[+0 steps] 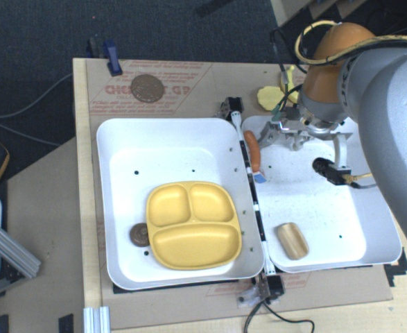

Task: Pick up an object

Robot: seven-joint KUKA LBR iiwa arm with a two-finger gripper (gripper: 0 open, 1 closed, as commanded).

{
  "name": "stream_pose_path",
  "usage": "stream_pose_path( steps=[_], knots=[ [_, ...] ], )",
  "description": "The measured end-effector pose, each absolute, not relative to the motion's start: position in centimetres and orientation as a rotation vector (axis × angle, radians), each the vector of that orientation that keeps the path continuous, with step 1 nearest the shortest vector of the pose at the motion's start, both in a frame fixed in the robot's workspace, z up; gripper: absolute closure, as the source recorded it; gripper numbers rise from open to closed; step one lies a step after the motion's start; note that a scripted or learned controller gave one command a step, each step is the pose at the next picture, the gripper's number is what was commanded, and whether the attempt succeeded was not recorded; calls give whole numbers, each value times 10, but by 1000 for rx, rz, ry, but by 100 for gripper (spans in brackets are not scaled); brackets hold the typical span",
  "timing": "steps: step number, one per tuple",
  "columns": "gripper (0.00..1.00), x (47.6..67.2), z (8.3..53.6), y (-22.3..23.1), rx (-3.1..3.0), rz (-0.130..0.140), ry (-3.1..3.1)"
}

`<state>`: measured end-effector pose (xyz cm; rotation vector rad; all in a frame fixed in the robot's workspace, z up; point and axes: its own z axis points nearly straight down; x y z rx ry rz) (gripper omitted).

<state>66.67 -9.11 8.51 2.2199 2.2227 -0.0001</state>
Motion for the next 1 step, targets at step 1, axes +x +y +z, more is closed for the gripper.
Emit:
stream_pose_path(
  steps=[1],
  knots=[
    [100, 668, 96, -91, 2216, 1, 2221]
  ],
)
